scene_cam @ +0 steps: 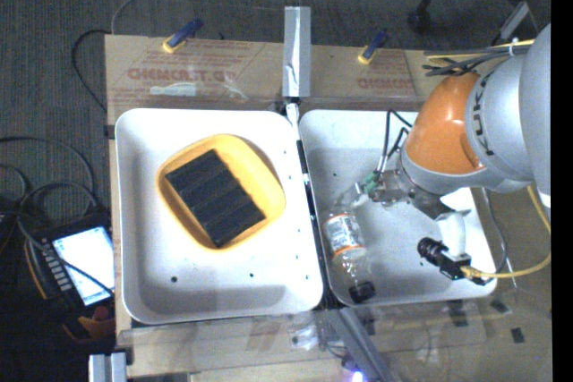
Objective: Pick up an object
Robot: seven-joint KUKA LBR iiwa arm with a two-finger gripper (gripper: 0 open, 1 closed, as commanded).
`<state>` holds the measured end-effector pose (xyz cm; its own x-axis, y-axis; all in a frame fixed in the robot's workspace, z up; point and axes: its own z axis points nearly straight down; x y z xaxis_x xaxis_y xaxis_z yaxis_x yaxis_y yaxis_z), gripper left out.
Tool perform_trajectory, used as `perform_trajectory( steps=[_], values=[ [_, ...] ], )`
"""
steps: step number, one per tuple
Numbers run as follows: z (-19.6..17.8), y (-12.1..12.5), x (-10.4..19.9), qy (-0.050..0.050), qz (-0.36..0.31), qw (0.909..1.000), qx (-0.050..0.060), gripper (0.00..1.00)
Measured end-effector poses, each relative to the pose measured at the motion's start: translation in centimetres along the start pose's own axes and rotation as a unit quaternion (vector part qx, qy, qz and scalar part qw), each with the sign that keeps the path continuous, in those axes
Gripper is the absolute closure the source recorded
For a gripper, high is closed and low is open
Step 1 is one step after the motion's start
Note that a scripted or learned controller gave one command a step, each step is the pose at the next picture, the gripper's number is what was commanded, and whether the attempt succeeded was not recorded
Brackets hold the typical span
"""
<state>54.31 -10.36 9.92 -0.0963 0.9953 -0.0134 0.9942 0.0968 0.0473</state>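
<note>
The arm's orange band looms over the right bin, hiding the gripper. A clear plastic bottle lies just left, near the bin's front-left edge, open floor rightward.

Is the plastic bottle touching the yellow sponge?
Apart. The camera view shows the plastic bottle in the right bin, the yellow sponge in the left bin.
</note>
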Motion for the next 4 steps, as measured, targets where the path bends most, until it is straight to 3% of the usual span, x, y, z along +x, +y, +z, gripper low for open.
perform_trajectory(
  steps=[1, 2, 3, 4],
  values=[
    [-5.9, 0.9, -5.6, 0.004, 0.055, 0.9982, 0.024, 0.00],
    [0.6, -1.5, -0.2, 0.004, 0.051, 0.9986, 0.012, 0.00],
    [0.4, -5.3, -0.7, 0.004, -0.046, 0.9989, 0.012, 0.00],
    [0.9, 0.4, -5.0, 0.004, 0.100, 0.9948, 0.018, 0.00]
  ],
)
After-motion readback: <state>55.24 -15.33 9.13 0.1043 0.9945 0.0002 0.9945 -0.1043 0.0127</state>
